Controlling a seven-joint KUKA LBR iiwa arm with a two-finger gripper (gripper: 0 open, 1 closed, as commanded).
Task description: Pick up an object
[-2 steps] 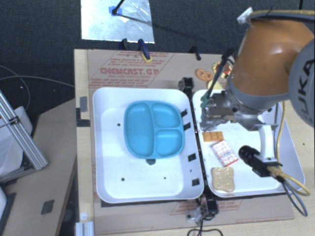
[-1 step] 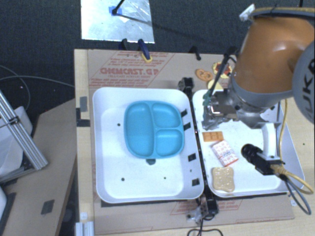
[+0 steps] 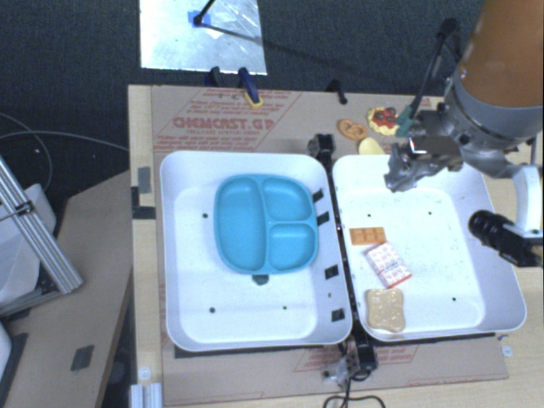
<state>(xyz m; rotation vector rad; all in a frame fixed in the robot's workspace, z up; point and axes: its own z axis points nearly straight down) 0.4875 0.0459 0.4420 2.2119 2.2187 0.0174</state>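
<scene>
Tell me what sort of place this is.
Probably a robotics lab test bench, not a kitchen. Two white bins sit on a cardboard-covered bench, a robot arm reaches over the right one, and the things in them are toys: a blue plate and toy food.

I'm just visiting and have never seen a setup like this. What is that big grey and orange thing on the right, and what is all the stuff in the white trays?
That is a robot arm, and one fixed camera looks down on the bench at a slant. At the arm's end is its claw, hanging over the far edge of the right bin; nothing shows in its grip. That bin holds three small toy items: an orange waffle-like tile, a small red-and-white packet and a tan toast-shaped piece. The left bin holds a blue divided plate. A few more toy foods lie on the cardboard behind the bins.
</scene>
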